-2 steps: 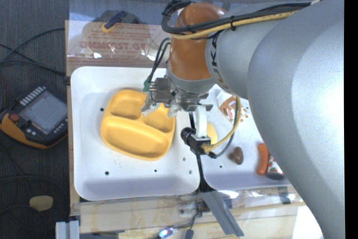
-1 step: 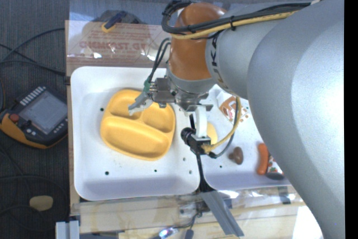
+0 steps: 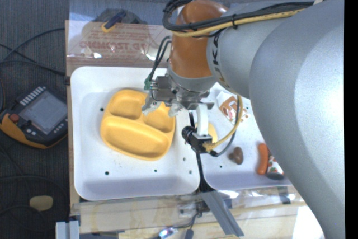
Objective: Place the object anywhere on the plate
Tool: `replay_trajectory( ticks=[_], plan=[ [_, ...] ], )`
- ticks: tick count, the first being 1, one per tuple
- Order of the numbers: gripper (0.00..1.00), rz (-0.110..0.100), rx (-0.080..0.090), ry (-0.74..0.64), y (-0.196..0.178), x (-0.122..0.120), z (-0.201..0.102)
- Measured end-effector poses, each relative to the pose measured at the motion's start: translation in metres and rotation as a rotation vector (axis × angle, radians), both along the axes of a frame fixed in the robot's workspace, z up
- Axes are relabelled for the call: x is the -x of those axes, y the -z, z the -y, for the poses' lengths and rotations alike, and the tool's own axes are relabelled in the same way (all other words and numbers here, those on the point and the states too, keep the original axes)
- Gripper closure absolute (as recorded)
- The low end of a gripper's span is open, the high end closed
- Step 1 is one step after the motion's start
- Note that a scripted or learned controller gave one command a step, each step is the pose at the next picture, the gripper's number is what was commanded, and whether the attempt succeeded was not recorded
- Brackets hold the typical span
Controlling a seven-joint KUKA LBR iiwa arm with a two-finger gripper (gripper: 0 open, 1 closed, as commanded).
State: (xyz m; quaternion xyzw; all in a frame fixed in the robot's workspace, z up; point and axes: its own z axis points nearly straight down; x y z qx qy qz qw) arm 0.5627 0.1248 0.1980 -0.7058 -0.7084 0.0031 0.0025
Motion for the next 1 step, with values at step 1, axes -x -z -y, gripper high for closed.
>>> replay_trajectory(
  ticks=[1],
  plan=[
    [1.00,0.004,0.002,0.003,0.0169,-0.0064,0.0123]
  ],
)
